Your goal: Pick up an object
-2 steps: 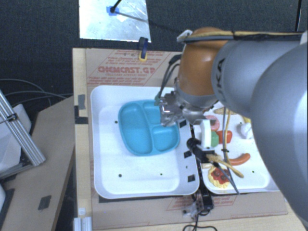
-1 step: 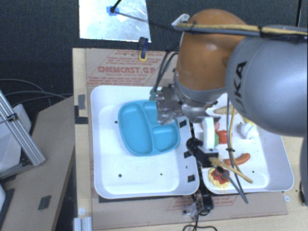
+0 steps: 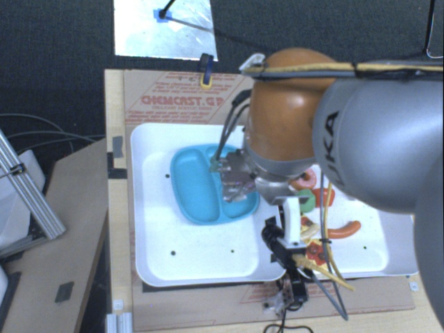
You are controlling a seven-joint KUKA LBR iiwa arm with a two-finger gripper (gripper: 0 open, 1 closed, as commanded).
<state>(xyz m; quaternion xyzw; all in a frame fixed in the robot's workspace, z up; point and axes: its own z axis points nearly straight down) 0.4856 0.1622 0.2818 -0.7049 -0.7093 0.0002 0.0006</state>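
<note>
A light blue two-part dish (image 3: pixel 200 186) lies in the left white bin (image 3: pixel 159 255), toward its right side. My gripper (image 3: pixel 236 184) hangs low over the dish's right part, close to its rim or touching it. The orange wrist band and grey arm hide the gripper from above, and I cannot see anything held.
The right bin (image 3: pixel 371 255) holds small toys, partly hidden by the arm: a red-orange sausage shape (image 3: pixel 344 229), a pink ring (image 3: pixel 305 180), a green piece (image 3: pixel 306 202) and a red piece (image 3: pixel 317 252). Cables hang at the front edge. A cardboard sheet (image 3: pixel 180 96) lies behind the bins.
</note>
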